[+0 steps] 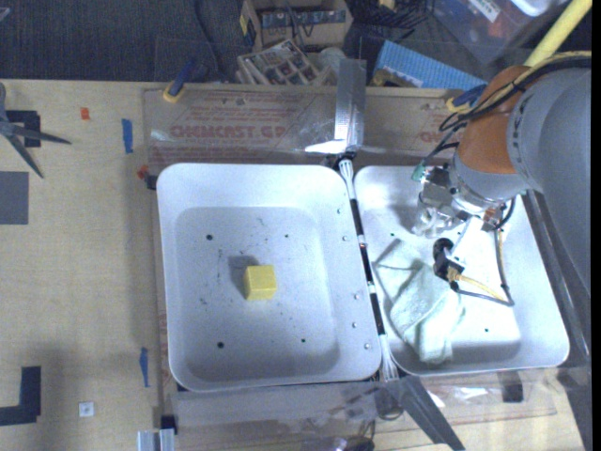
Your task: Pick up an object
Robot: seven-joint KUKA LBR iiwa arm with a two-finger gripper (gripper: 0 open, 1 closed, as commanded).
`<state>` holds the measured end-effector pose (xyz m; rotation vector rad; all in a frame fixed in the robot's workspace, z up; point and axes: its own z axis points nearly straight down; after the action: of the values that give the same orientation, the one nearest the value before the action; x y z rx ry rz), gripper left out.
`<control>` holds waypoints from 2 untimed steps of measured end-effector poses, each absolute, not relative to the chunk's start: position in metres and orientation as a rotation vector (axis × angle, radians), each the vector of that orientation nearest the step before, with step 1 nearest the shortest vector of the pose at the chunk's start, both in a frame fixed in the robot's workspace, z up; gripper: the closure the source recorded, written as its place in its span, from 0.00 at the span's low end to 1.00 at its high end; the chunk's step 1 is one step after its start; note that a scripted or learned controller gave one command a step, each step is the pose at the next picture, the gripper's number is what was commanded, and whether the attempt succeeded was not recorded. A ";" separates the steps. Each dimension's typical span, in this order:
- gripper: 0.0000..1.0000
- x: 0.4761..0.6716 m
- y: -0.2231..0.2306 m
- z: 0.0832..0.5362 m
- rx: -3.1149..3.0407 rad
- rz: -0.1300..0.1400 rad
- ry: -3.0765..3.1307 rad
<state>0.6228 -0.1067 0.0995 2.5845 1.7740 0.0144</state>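
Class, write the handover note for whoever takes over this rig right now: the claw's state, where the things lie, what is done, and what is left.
Claw: over the far part of the right bin; I cannot tell if it is open or shut, and nothing shows held in it.
Block: yellow, lying near the middle of the left bin.
Cloth: white, crumpled in the right bin by the divider, on the near side of the claw.
Done: nothing lifted yet.
Left: pick up one thing; the cloth lies closest to the claw.
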 end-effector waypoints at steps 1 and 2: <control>1.00 0.665 -0.103 0.104 2.815 0.000 1.392; 1.00 0.663 -0.117 0.099 3.023 0.000 0.851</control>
<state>0.6633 -0.1171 0.0992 3.0231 0.8515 -0.0003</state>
